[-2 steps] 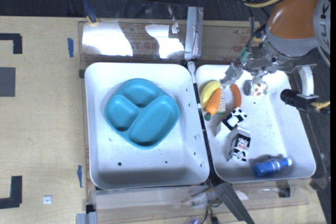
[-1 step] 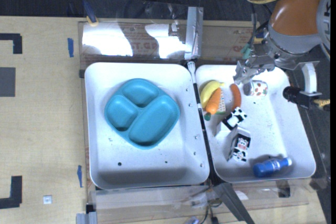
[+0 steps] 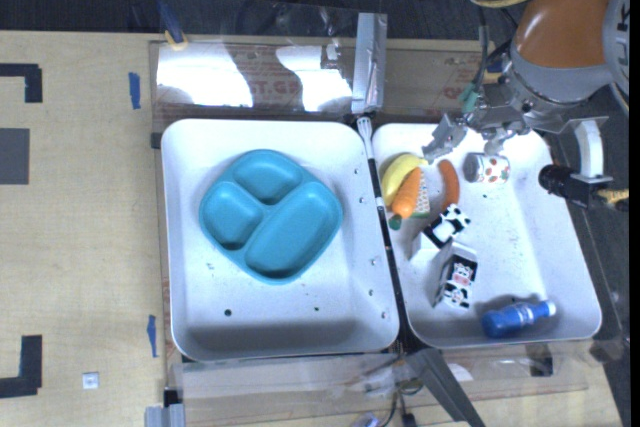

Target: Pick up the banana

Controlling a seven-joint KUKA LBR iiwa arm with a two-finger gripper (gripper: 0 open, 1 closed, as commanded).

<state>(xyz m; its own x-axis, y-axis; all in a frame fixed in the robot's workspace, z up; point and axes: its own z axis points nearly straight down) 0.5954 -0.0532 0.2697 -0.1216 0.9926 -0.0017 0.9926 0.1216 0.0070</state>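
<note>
Two white bins (image 3: 375,215) are seen on the bench; the banana (image 3: 398,173) lies in the right one, the gripper (image 3: 462,127) is held open, empty, near it.

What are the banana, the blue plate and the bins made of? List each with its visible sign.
Banana: probably toy plastic; smooth, even yellow with a faint sheen.
Blue plate: likely moulded plastic; uniform matte blue, rounded compartments.
Bins: apparently glossy white plastic or coated metal; glare on the rims leaves it open.

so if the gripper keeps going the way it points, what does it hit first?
Probably the banana: the gripper angles down-left toward it in the right bin. Depth is unclear from this view.
</note>
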